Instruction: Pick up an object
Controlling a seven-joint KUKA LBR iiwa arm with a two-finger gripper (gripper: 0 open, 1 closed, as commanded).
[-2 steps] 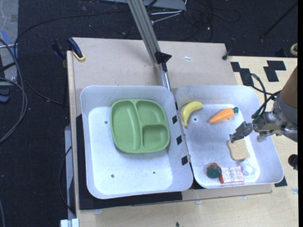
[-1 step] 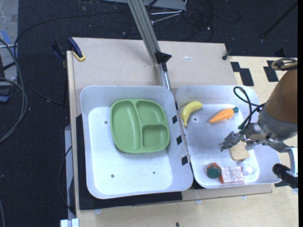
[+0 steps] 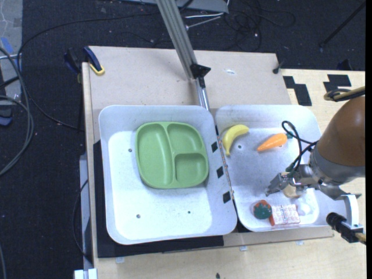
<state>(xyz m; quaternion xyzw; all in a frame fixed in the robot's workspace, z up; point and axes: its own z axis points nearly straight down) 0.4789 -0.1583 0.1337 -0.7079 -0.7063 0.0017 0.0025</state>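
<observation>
The right bin [image 3: 251,173] holds a yellow banana [image 3: 233,136] at its back left and an orange carrot [image 3: 272,142] just right of it. At the front lie a red and green strawberry-like toy [image 3: 262,209] and a small red and white packet [image 3: 285,215]. My gripper [image 3: 281,185] hangs over the bin's right half, above and a little right of the strawberry toy, with its dark fingers pointing left. Nothing shows between them.
The left bin [image 3: 122,214] carries a green divided plate [image 3: 172,154]. A grey pole [image 3: 180,34] slants in from the top toward the gap between the bins. A black cable [image 3: 295,137] loops above the wrist.
</observation>
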